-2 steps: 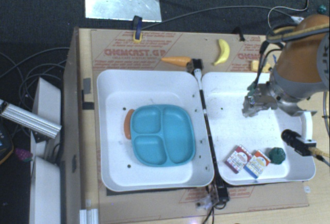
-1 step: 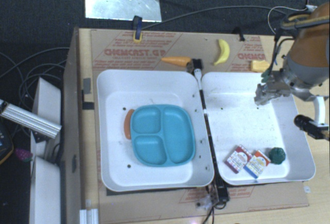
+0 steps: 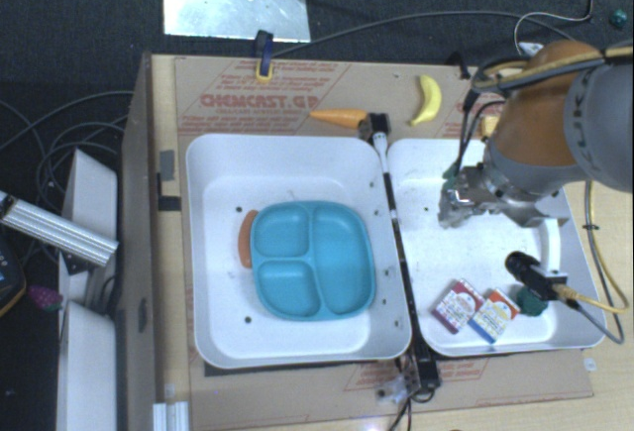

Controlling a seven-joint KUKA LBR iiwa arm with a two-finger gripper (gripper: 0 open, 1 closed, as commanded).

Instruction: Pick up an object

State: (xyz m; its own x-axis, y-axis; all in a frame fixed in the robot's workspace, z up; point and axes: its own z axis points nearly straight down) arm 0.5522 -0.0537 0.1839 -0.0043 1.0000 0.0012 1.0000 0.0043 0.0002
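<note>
The gripper (image 3: 458,206) hovers over the right bin (image 3: 421,251) near its far edge; whether its jaws are apart cannot be told. Two small packets (image 3: 474,308) lie at the bin's near edge.

A single fixed camera looks down at a slant from above the bench (image 3: 248,87), far enough off to take in both white bins, the left bin (image 3: 213,171) and the right bin (image 3: 421,171), plus the dark floor past the bench's far and left edges. The bench's far edge lies toward the top of the view, its near edge toward the bottom, and the arm (image 3: 555,112) enters from the right.
</note>
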